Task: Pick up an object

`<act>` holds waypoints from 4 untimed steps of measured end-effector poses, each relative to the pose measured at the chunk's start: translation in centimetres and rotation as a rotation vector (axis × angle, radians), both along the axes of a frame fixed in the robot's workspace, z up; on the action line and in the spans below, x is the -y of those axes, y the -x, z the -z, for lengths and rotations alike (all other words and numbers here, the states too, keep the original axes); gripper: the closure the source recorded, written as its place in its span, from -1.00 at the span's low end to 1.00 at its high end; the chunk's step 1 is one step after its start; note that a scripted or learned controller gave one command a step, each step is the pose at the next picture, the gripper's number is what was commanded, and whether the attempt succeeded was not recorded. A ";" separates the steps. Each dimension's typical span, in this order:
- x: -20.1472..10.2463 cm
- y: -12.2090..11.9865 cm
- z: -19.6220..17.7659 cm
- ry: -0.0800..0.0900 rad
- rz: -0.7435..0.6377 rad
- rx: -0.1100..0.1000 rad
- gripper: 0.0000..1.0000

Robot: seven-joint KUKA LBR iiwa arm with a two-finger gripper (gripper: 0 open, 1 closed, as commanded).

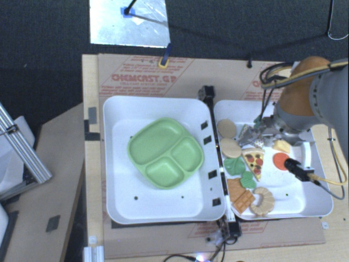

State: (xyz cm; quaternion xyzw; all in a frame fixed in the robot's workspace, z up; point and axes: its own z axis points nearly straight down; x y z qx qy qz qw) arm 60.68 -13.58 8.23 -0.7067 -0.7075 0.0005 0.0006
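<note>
The right bin [317, 200] holds several toy foods. Two tan round biscuits [226, 128] lie by its left wall. Below them are a pizza slice [253, 163], green leafy pieces [236, 166], an orange waffle [240, 194] and a tan ring [263, 201]. A yellow cheese wedge [282, 146] and a red disc [280, 161] lie further right. My gripper [252, 134] hangs low over the bin's upper middle, just above the pizza slice and right of the biscuits. The wrist hides what lies under it.
The left bin [112, 162] holds a green divided plate [165, 153]. A black divider with clips [214, 146] runs between the bins. The grey arm [305, 100] and its black cable [299, 170] cross the right bin's right side.
</note>
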 end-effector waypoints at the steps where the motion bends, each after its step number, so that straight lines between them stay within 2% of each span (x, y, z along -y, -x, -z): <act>1: 0.1 -0.2 -1.3 0.001 0.000 0.005 1.00; 3: -0.8 0.1 -13.7 0.001 -0.004 0.010 1.00; 4: -0.8 0.0 -14.3 0.001 -0.004 0.005 1.00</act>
